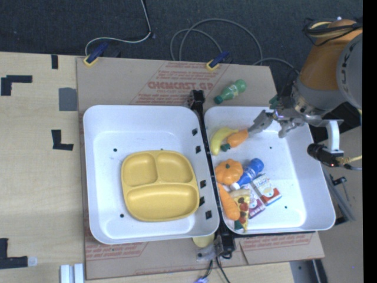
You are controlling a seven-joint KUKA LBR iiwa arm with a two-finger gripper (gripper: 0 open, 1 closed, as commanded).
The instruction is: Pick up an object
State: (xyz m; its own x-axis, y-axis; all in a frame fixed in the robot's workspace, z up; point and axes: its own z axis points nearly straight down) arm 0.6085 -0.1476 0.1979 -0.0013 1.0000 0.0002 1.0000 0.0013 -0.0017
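Two fingers spread apart, the gripper [272, 124] hovers beside a toy carrot [237, 138] in the right bin [306, 175]; centring over it before closing seems wise.

Yellow divided plate [159, 186] seen lying in left white bin [100, 128], green bottle [230, 91] laid on printed cardboard sheet [171, 84] behind bins, two blue-and-yellow clamps [93, 53] fixed at cardboard's far edge, cables [200, 31] looped over dark carpet [59, 10]

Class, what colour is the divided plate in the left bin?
Yellow: the divided plate shows plainly in the camera view.
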